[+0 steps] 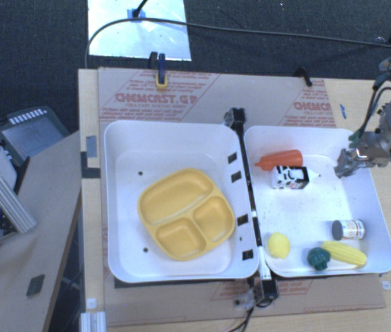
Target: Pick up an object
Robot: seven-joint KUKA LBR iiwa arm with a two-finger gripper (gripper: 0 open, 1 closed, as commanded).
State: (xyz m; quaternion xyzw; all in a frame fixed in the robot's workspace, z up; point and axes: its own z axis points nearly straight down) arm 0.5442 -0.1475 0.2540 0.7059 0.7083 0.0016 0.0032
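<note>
The right bin (361,185) holds an orange carrot (280,160), a black-and-white milk carton (290,177), a yellow lemon (278,245), a green broccoli (318,257), a yellow corn cob (345,253) and a small white bottle with a grey cap (348,229). My gripper (348,162) hangs over the bin's far right edge, right of the carton and apart from every object. Nothing shows between its fingers.
The left bin (123,151) holds a yellow three-compartment tray (185,213). A black divider strip (246,199) runs between the bins. Brown cardboard (202,95) lies under both bins. A grey console (33,137) stands off the bench at left.
</note>
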